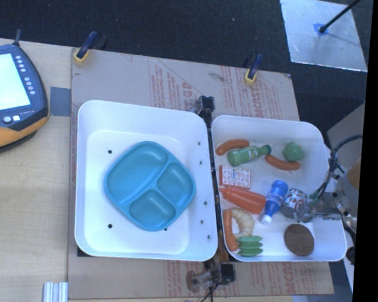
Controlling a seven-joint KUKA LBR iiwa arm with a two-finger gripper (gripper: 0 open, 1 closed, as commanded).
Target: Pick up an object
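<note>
The right white bin [310,131] holds several small toy items. Among them are a green bottle [247,155], two orange sausages [232,145] [282,163] and a green round piece [293,151]. Lower down lie a red-and-white checked packet [236,177], a carrot [244,199], a blue bottle [275,198], a patterned ball [294,200], a brown disc [298,239], a shrimp [241,220] and green beans [249,245]. My gripper [308,211] reaches in low from the right edge, right beside the patterned ball and just above the brown disc.
The left white bin [87,172] holds a blue divided plate [150,185]. A control pendant [12,99] lies at the bench's far left. Clamps [86,46] [251,67] stand at the cardboard's back edge, and cables trail at the front [206,280].
</note>
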